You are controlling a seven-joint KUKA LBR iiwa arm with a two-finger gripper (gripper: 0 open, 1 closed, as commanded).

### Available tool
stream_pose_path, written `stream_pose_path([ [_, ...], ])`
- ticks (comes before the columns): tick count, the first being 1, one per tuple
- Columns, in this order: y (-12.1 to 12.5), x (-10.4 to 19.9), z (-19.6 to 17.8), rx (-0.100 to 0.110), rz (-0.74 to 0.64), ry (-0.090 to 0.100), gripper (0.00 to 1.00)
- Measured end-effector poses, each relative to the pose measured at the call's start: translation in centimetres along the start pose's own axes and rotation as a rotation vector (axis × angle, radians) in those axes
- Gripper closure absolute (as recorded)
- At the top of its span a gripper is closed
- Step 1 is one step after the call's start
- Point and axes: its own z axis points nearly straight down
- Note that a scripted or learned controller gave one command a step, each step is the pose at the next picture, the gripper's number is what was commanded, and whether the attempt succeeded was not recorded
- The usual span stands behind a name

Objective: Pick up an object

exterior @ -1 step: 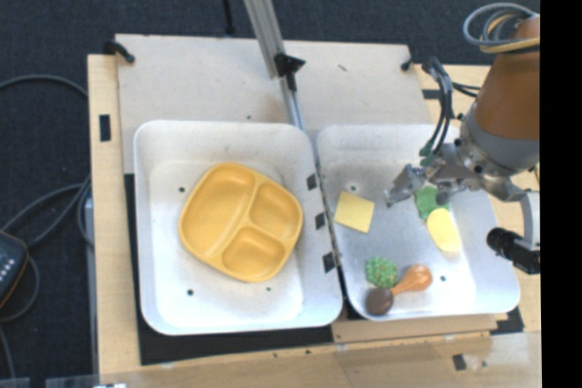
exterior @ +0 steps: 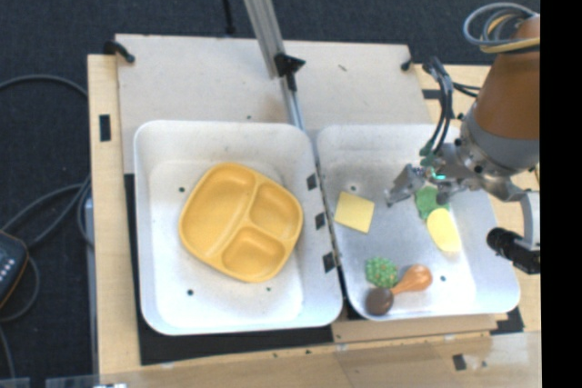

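End effector [exterior: 420, 186] hovers in the right bin [exterior: 364, 150] — finger state unclear — best to descend squarely over the green object [exterior: 426, 203] beside the lemon [exterior: 444, 230].

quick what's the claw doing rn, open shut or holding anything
claw: over the right bin, beside the green object; open or shut cannot be told.

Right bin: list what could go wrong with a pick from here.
1. The green piece and the yellow lemon-like piece touch right under the gripper; closing there may catch both or push one aside.
2. The broccoli, orange drumstick and brown ball crowd the right bin's near rim, leaving little room for a clean approach.
3. The flat yellow square may offer little to grip.
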Motion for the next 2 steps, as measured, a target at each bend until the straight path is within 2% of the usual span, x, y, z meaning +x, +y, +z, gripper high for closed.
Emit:
stream_pose_path([
  [2,1.0,0.0,11.8,0.008,0.002,0.000,0.00],
])
